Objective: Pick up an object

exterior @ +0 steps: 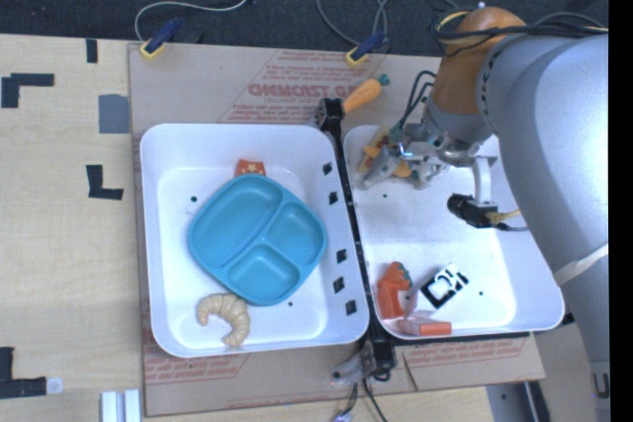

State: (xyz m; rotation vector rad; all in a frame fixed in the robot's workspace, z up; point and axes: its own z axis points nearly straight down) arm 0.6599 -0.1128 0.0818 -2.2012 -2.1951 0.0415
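Gripper (396, 161) hangs low at the right bin's (514, 316) far-left corner, right over small yellow-orange item (376, 151), grip state impossible to tell, while orange toy (394, 290) and black-white block (443, 286) lie well apart along the near edge.

In the left bin (163, 242), the blue plate (257, 234) fills the middle, with a croissant (226, 317) at 7 o'clock. The right bin (534, 306) has bare floor at its centre; an orange toy (393, 290) and black-white block (444, 287) crowd 6 o'clock.
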